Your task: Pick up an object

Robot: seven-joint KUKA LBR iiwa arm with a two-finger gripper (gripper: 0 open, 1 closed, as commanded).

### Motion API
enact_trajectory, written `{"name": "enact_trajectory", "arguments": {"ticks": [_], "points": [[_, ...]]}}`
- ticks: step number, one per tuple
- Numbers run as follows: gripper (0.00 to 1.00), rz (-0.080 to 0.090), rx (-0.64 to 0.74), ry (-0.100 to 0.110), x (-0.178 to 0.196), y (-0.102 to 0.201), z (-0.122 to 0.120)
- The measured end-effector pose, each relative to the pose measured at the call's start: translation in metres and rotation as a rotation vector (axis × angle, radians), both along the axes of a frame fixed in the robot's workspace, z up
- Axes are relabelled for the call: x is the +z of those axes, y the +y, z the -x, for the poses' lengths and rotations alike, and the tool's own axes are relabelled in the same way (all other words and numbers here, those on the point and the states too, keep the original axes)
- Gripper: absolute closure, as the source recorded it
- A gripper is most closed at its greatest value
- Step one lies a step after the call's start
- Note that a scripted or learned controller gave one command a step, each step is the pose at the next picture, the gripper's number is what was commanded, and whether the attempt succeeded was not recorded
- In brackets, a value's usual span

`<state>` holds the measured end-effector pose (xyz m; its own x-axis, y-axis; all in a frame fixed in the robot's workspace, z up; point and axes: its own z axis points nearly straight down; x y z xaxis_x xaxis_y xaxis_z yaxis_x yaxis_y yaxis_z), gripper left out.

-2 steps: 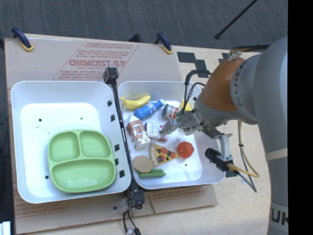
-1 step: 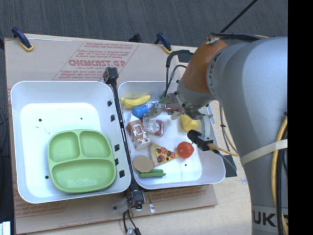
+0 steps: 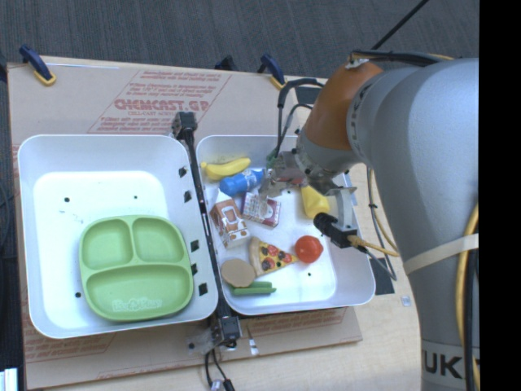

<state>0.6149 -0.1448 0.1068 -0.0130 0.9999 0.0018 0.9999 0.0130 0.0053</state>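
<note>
The red packet (image 3: 262, 208) lay in the middle of the right bin (image 3: 354, 277), and the gripper (image 3: 273, 182) was low over its back edge, near the bin's back wall. I could not tell how the jaws stood (the wrist hid them). Nothing looked lifted yet, so I think this was the reaching step. Next the gripper would need to close on one thing only and rise straight. That looked tricky: a blue toy (image 3: 238, 183) and a banana (image 3: 225, 168) sat just beside it. A tomato (image 3: 308, 248) and pizza (image 3: 271, 257) lay nearer the front edge. The left bin (image 3: 49, 165) held a green plate (image 3: 134, 267).
</note>
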Motion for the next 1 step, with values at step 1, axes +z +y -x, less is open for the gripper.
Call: {"name": "enact_trajectory", "arguments": {"ticks": [1], "points": [[1.00,0.001,-0.009,0.007,0.0998,-0.0001,0.0935]]}}
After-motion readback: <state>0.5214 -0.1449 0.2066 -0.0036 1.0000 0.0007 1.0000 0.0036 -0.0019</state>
